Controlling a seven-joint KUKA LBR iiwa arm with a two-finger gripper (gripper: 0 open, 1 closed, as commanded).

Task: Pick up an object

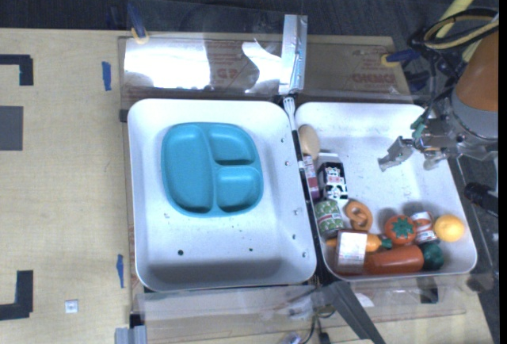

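The end effector [412,150] hangs over the right bin [360,116] near its upper right rim, fingers spread apart and holding nothing. Bare white floor lies beneath and left of it. Objects crowd the bin's lower edge: a carrot [394,259], tomato [400,228], lemon [449,227] and pretzel [358,214] (packed close, some touching). A black-and-white carton [333,180] stands against the dividing wall. The left bin [150,231] holds a blue divided tray [212,168].

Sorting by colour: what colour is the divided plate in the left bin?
Light blue, plain; the plate shows clearly in the camera view.
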